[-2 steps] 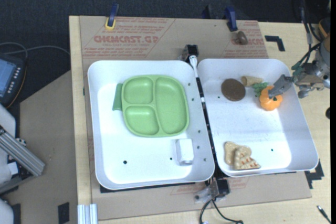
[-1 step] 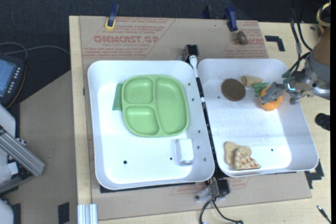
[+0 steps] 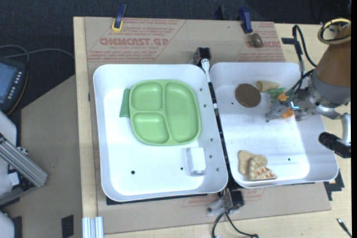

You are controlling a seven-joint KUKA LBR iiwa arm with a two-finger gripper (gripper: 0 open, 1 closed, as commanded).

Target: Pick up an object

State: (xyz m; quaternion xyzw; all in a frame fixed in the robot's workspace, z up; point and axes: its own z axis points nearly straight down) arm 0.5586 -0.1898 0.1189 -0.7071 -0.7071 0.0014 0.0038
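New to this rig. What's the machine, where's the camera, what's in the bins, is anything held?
One fixed camera looks down at a slant on a bench with two shallow white bins. The left bin holds a green divided plate and a small clear-white block. The right bin holds a brown round disc, a tan piece beside it, small green and orange bits, and a waffle-like toy. The grey arm reaches in from the right; its tool sits low near the bits. Whether it holds anything is unclear.
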